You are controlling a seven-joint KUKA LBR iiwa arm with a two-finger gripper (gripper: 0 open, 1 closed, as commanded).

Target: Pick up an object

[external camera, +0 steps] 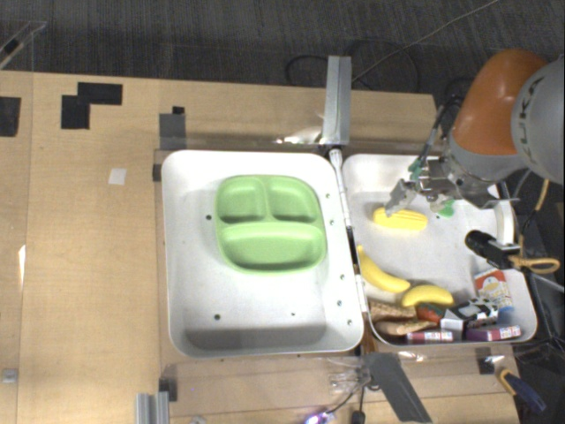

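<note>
My gripper (411,198) hangs low over the far part of the right bin (362,177), just above and touching or nearly touching a short yellow ribbed object (401,221) that lies on the bin floor. Nothing is visibly lifted. Closer to the front lie two yellow bananas, one (381,275) along the left wall and one (429,296) beside it. The left bin (190,263) holds a green divided plate (268,222).
Along the right bin's front edge sits a pile of small things: a brown piece (402,328), a red piece (430,314), purple packets (490,330) and a red-and-white packet (491,283). A metal post (337,104) stands behind the wall between the bins.
</note>
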